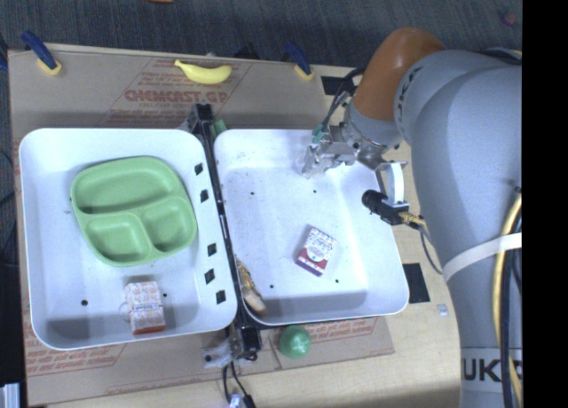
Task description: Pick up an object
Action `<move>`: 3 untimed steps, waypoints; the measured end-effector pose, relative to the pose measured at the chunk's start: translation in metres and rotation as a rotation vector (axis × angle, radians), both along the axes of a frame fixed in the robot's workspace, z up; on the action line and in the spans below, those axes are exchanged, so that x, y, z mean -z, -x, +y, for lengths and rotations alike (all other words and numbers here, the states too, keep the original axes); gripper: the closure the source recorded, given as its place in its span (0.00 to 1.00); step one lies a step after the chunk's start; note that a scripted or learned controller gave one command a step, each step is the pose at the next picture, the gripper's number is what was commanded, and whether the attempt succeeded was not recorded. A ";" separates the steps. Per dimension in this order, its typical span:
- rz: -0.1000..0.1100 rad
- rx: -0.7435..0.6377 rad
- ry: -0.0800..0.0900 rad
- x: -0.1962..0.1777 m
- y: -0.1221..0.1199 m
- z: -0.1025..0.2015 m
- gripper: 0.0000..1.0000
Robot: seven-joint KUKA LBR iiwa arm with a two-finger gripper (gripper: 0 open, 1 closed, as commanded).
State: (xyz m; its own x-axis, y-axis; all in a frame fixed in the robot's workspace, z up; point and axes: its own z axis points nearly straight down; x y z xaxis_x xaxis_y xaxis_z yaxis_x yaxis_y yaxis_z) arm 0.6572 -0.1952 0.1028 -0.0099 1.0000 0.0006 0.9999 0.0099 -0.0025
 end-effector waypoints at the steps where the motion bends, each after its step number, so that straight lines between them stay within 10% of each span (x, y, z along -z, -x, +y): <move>1: -0.004 0.004 -0.001 -0.070 0.007 0.061 1.00; 2: -0.001 0.004 -0.002 -0.108 0.033 0.116 1.00; 3: 0.001 0.005 -0.001 -0.107 0.033 0.115 0.00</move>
State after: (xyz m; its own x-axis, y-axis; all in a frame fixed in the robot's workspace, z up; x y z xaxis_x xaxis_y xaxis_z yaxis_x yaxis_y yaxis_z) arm 0.6238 -0.0800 0.2100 -0.0053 1.0000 0.0013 1.0000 0.0053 -0.0033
